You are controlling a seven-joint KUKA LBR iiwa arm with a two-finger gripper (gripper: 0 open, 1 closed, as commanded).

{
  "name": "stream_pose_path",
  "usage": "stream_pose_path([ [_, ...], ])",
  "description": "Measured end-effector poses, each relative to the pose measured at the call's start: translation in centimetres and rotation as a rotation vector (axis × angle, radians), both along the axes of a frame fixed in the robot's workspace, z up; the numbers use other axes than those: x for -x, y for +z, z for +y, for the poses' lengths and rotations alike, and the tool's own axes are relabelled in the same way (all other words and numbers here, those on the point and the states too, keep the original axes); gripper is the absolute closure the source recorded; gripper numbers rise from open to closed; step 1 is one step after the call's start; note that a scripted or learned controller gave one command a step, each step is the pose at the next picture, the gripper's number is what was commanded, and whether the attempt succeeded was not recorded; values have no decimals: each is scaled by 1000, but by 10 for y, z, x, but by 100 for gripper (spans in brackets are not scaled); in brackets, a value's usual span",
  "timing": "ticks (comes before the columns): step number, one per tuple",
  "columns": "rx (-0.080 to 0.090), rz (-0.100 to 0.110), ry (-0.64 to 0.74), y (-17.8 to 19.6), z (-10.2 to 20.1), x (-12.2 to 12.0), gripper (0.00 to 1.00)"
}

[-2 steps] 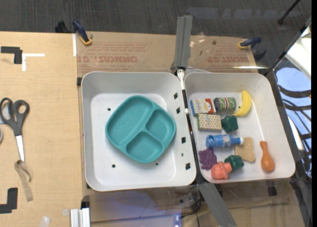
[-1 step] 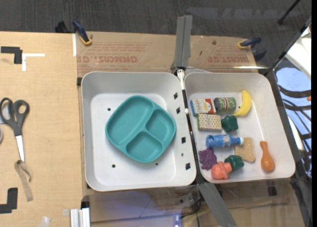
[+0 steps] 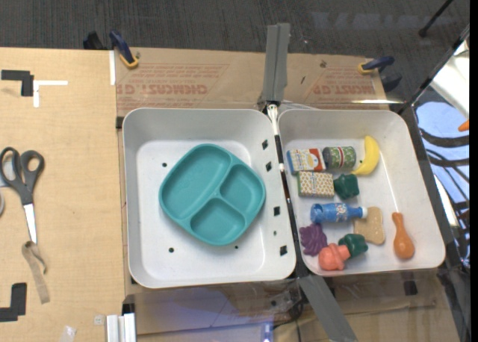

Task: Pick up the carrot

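The carrot (image 3: 402,237) is a small orange piece lying lengthwise near the right wall of the right bin (image 3: 418,184). Its thin end points to the back and its thick end to the front. It lies apart from the other toys, with a tan bread slice (image 3: 370,226) closest on its left.
Also in the right bin are a yellow banana (image 3: 367,155), a can (image 3: 340,157), two small boxes (image 3: 315,183), a blue bottle (image 3: 335,213), purple grapes (image 3: 313,238), and pink (image 3: 333,257) and green (image 3: 353,244) toys. A teal divided plate (image 3: 213,193) sits in the left bin (image 3: 142,258). Scissors (image 3: 22,180) lie on the bench at left.
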State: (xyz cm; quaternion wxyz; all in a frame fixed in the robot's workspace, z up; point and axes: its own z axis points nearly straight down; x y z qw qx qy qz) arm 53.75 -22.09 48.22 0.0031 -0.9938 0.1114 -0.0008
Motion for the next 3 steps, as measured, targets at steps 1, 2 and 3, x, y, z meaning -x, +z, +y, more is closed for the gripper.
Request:
stream_pose_path([
  [1,-8,-4,3,9,2,-2,100],
  [2,-17,-9,4,17,3,-4,100],
  [3,-27,-16,8,26,5,-6,100],
])
